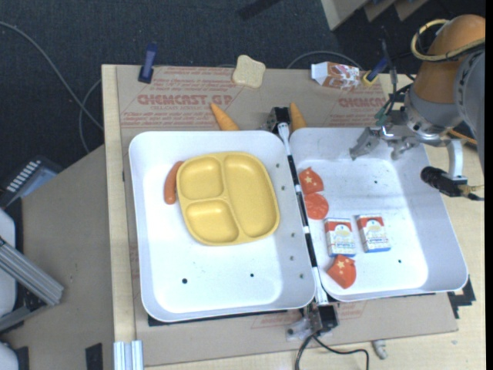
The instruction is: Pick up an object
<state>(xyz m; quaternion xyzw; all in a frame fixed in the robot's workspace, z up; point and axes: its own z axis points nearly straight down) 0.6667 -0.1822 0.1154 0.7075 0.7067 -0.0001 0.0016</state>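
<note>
My gripper point(380, 146) hangs over the back of the right bin point(431, 230), its two fingers spread apart and nothing between them, so it is open. Below and to its left lie three red strawberry pieces: one point(310, 180) near the bin's left wall, a second point(316, 205) just in front of it, and a third point(342, 271) by the front rim. Two small cartons point(340, 237) point(373, 233) lie side by side in the middle of the bin, well in front of the gripper.
In the left bin point(154, 260) sits a yellow divided plate point(227, 197) with a sausage point(169, 183) at its left edge. Behind the bins lie a bread slice point(248, 70), two carrots point(223, 117) point(297, 116), a small milk carton point(337, 74) and a blue clip point(147, 63).
</note>
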